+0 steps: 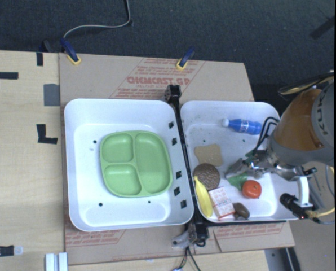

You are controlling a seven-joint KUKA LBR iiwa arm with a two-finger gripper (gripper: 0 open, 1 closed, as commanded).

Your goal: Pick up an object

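Note:
My gripper [239, 167] hangs low in the right bin [213, 110], reaching in from the right. It is just above a green object [236, 180] and up-left of a red tomato [251, 189]. Nothing is visibly held. Left of it lie a tan square slice [208, 153] and a round brown cookie [208, 175]. A yellow banana [202, 197], a red-and-white packet [221, 201] and a small brown piece [241, 210] rest along the front wall. At the back of the bin lies a blue bottle [242, 126], near the arm.
The left bin [83, 117] holds a green divided plate [136, 164]. The arm's orange band and grey wrist [300, 131] overhang the right bin's right side. Clips and a cable sit on the cardboard behind the bins.

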